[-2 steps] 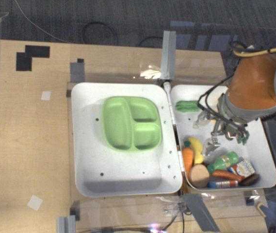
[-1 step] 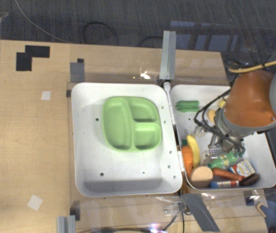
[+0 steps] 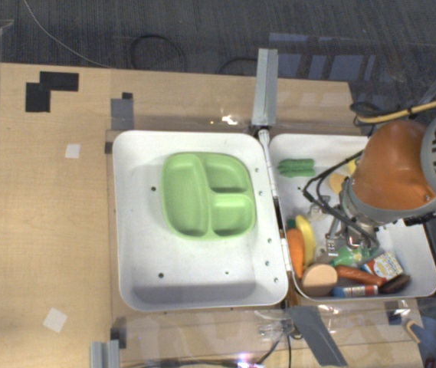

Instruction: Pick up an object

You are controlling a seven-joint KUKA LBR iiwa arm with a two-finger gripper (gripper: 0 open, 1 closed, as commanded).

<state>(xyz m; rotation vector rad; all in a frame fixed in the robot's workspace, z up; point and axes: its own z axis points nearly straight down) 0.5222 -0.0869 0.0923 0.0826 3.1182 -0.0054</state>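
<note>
the gripper (image 3: 345, 241) hangs low in the right bin (image 3: 424, 278) above toy food; i cannot tell its state. a green divided plate (image 3: 206, 195) lies in the left bin (image 3: 137, 205).

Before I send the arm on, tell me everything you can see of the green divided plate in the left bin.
The green divided plate is pale green, plastic-looking, a rounded square with raised ridges splitting it into one long compartment and two smaller ones. It lies flat, face up, slightly rotated, near the middle of the left bin. All three compartments hold nothing, and only the bin floor touches it.
</note>
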